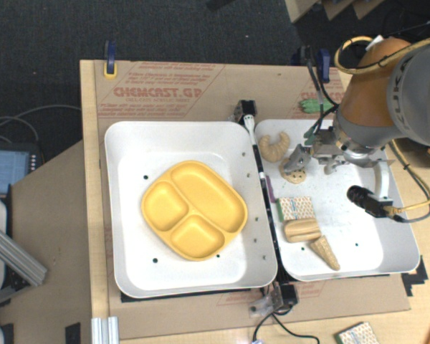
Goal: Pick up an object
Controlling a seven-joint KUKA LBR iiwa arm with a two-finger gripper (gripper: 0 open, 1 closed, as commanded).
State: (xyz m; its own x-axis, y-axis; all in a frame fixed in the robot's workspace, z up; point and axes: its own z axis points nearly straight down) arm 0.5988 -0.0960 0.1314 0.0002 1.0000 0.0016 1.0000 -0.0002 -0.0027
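We see nothing lifted yet. Our pincer (pixel 296 165) is down in the right bin (pixel 394 260), at a small round biscuit (pixel 295 175) beside the curved pastry (pixel 275 146); we cannot tell whether it is open or closed. The grasp and the lift are left, we judge
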